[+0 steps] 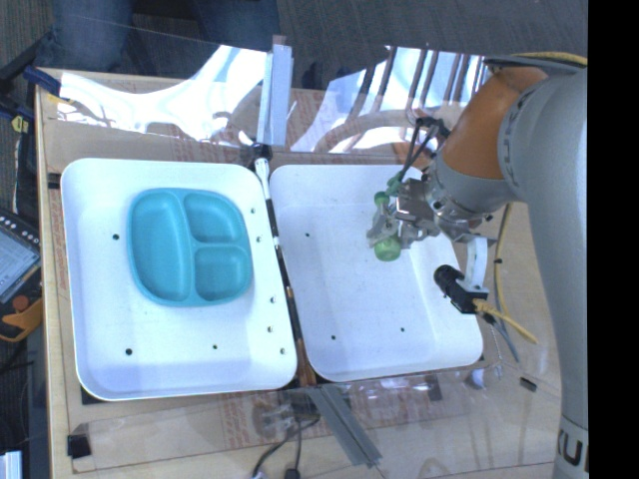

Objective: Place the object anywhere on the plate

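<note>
gripper (391, 230) pinching a small green object (386, 248) well right of the blue plate (191, 245), object looks light and maybe soft, best held mid-body.

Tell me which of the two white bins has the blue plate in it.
The left bin, farther from the arm, holds the blue plate. The right bin sits under the pincer.

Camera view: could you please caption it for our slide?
KUKA arm's gripper over the right bin with a small green object at its tip; blue divided plate in the left bin.
</note>
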`<action>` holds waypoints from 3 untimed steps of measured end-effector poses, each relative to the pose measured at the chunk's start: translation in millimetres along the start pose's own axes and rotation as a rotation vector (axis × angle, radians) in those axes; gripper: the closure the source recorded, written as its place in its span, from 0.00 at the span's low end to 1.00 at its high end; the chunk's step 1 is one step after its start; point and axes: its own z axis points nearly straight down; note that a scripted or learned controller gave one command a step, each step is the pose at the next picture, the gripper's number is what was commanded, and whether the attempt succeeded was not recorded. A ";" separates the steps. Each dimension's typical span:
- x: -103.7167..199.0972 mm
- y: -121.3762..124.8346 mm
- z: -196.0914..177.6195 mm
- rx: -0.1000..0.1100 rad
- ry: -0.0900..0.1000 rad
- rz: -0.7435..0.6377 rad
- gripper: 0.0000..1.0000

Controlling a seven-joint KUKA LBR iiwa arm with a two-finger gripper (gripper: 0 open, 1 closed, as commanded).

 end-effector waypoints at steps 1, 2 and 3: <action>60.5 17.9 -16.8 -0.006 -0.003 -0.259 1.00; 110.9 -13.6 -1.6 -0.002 -0.005 -0.284 1.00; 199.5 -62.2 -1.0 -0.002 -0.006 -0.302 1.00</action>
